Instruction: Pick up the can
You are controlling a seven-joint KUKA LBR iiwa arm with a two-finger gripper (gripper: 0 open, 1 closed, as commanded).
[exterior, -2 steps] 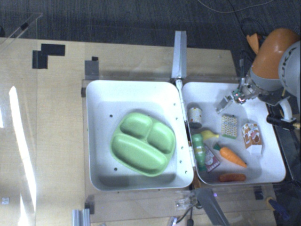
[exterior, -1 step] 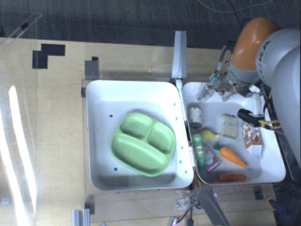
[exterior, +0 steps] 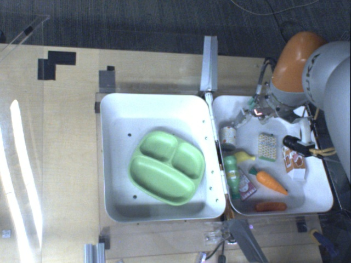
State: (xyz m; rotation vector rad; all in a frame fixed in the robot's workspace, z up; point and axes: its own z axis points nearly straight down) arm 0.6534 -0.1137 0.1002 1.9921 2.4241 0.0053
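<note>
A green divided plate [exterior: 167,166] is taking up the left bin's [exterior: 115,147] middle; a carrot [exterior: 271,182], bottle [exterior: 232,174] and packets are crowding the right bin's [exterior: 323,199] floor.

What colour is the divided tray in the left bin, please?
Light green; the tray shows plainly in the camera view, lying in the white left bin.

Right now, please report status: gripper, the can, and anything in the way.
Gripper over right bin's far left, fingers unclear. Can against the divider wall, just below the gripper, not held. Green bottle lies right beside it.
</note>
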